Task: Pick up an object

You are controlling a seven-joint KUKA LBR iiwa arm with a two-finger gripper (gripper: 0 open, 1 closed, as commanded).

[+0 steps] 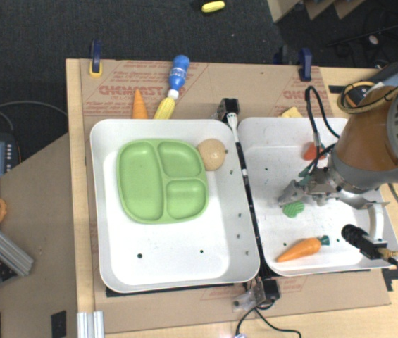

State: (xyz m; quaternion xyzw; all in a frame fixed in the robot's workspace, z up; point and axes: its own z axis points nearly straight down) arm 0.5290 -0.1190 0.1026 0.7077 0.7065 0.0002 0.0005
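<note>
My gripper [291, 196] hangs low over the middle of the right bin [269, 136], reaching in from the right. A small green object [294, 208] lies on the bin floor directly beneath it, touching or nearly touching the tip. Near the bin's front edge lies an orange toy carrot [301, 250] with a green top. A small red object [311, 151] sits toward the back of the bin, partly behind the arm's cable.
The left bin [163, 252] holds a green divided plate [162, 180] and a tan ball [212, 153] at its back right corner. Behind the bins on the bench lie a blue and white bottle [177, 73], a yellow piece [165, 108] and an orange cone [139, 105].
</note>
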